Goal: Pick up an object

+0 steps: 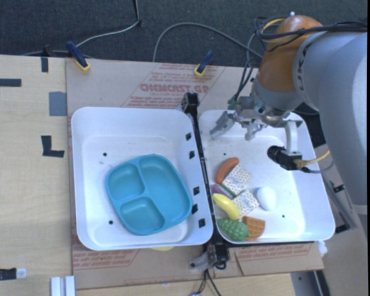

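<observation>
The gripper (235,127) hangs over the far edge of the right bin (296,227), near the wall between the 2 bins. Its 2 fingers are spread apart, with nothing between them. The toys sit in a bunch at the near left corner of that bin: an orange hot dog (227,169), 2 checked packets (237,180), a yellow banana (226,206), a white egg (266,197), green grapes (234,229) and a brown waffle (254,226). The left bin (92,128) holds a blue tray (147,193) with 3 parts.
</observation>
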Controlling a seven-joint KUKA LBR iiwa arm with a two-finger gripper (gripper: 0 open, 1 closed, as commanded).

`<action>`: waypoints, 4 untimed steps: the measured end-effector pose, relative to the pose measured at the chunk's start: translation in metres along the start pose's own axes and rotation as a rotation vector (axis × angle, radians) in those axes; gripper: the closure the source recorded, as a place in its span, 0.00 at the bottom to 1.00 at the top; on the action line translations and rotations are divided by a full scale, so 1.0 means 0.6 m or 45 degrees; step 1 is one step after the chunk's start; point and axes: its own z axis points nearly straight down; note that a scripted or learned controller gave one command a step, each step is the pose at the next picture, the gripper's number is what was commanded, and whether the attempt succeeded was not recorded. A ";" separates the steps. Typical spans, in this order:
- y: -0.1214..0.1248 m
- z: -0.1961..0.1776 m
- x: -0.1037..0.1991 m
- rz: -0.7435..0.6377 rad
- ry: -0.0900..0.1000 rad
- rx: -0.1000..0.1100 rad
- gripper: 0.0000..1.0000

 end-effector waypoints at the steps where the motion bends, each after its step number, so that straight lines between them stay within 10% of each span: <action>1: -0.096 0.000 0.010 0.001 0.000 0.000 0.00; 2: -0.086 0.163 -0.059 0.001 0.000 -0.004 0.00; 3: -0.086 0.147 -0.060 0.002 -0.003 -0.006 1.00; 4: -0.119 -0.001 0.033 -0.002 0.001 -0.002 1.00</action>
